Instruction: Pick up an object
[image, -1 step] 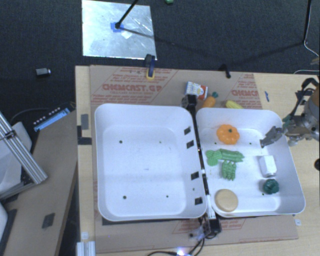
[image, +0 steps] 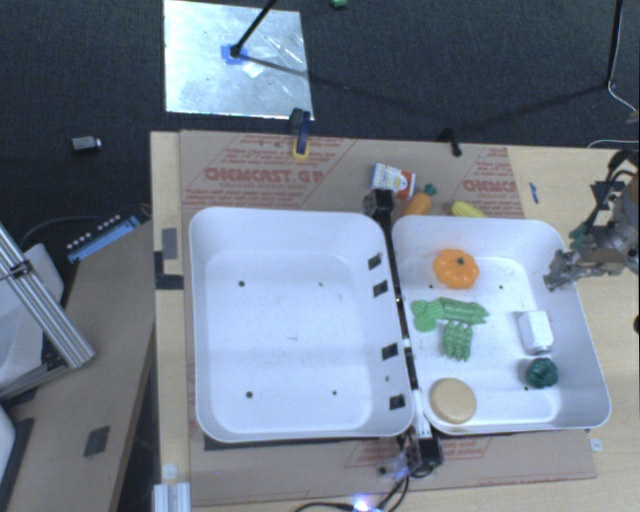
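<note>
Several candidates for picking are seen in the right bin: an orange pumpkin-like object near the far wall, a leafy green piece and a ridged green piece just beside each other at the middle, a tan disc in the near corner by the divider, a white block and a dark green lump towards the right wall. The left bin lies alongside.

The gripper is seen over the right bin's far right rim, apart from every object, with nothing between its fingers; whether they are spread or pressed together cannot be told, since the tip is small and blurred.

Several failures can be foreseen. The white block, judged the nearest target, sits close to the right wall, so a finger could be driven onto the rim or wall during descent. The two green pieces lie so close that both might be caught or one merely nudged aside. The pumpkin and the disc look rounded and smooth, and a slip out of the closing fingers would be likely if the grasp were taken off centre
</note>
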